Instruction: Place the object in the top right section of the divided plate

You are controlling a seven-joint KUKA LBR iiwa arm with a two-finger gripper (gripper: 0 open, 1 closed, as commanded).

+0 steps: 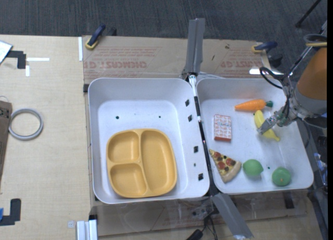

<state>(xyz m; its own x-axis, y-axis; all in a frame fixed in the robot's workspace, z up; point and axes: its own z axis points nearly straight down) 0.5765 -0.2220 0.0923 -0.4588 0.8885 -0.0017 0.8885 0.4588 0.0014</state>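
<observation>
1. My jaws [269, 125] sit low in the right bin [296, 145], right at the banana [263, 125], which lies just below the carrot [253, 105]. At this size I cannot tell whether they are open, closed or gripping the fruit, so I claim no hold.
2. I judge the step in hand to be the pick. The banana is the likeliest object, and nothing has reached the divided plate [140, 162], which lies in the left bin [104, 103].
3. To do it well, I should close across the banana's narrow width, near its middle, and stay clear of the carrot so it is not dragged along.
4. I should lift straight up and make sure the fruit rises with me before crossing the wall between the bins.
5. The plate has one long section on its right and two smaller ones on its left. I would aim for the upper end of that right side, come down low, and release gently so the curved fruit does not roll over a ridge.
6. Writing: the cardboard sheet [135, 57] behind the bins carries printed red lettering, upside down, and I cannot make it out with confidence. The small printed box [222, 128] in the right bin has a pattern too fine to read.
</observation>
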